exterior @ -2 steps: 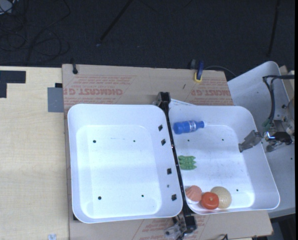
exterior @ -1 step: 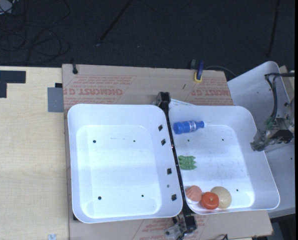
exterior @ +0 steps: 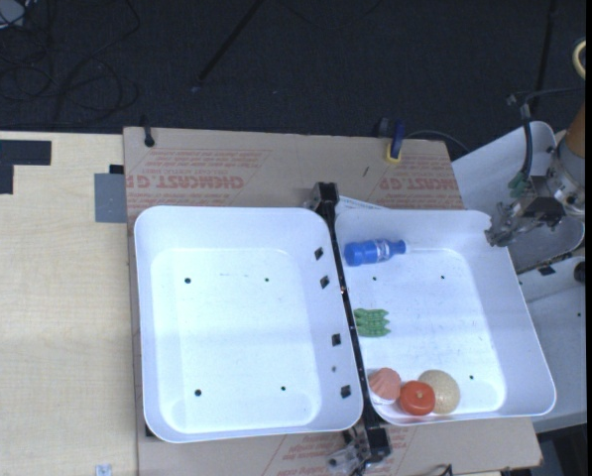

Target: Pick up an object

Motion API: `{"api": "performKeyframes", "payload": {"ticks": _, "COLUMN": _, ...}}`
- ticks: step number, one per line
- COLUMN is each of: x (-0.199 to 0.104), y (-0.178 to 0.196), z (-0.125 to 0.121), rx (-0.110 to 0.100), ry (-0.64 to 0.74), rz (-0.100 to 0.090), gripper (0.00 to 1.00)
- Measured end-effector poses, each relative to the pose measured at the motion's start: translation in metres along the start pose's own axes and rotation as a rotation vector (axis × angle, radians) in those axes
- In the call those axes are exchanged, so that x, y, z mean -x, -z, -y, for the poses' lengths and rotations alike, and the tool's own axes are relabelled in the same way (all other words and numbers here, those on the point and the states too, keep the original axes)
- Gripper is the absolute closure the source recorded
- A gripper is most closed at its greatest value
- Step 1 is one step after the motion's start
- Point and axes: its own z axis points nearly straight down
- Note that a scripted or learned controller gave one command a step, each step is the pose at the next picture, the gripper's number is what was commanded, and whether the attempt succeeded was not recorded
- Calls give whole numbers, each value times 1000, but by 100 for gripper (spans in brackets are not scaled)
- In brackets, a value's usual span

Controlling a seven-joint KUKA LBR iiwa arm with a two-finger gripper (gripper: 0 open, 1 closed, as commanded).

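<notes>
Two shallow white plastic bins sit side by side on a sheet of brown printed cardboard (exterior: 276, 172), which lies on a pale wood-grain bench (exterior: 48, 305). The left bin (exterior: 167, 228) shows bare floor with a few small dark holes. The right bin (exterior: 519, 335) holds five things: one blue plastic bottle with a white cap end (exterior: 374, 252) lying on its side near the far left corner; one small green ridged pod-like piece (exterior: 372, 322) just right of the divide between the bins, about midway down; and a cluster of three in the near left corner, namely one pinkish-orange rounded piece (exterior: 384, 382), one red round tomato-like piece (exterior: 416, 398) and one beige round piece (exterior: 442, 389), the three touching or nearly so. The middle and right of that bin's floor lie open.

The gripper (exterior: 509, 224), dark and metallic, hangs at the far right corner of the right bin, over or just outside its rim, well apart from every object. Whether the jaws stand wide or narrow cannot be told; nothing is seen between them.

Beyond the bench the floor is dark carpet with loose black cables (exterior: 67, 58). A black clamp strip (exterior: 337, 296) runs between the bins.
</notes>
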Motion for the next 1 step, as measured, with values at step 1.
{"api": "performKeyframes", "payload": {"ticks": 1, "x": 1, "y": 135, "z": 8, "rx": 9, "ry": -1, "rz": 3, "gripper": 100}}
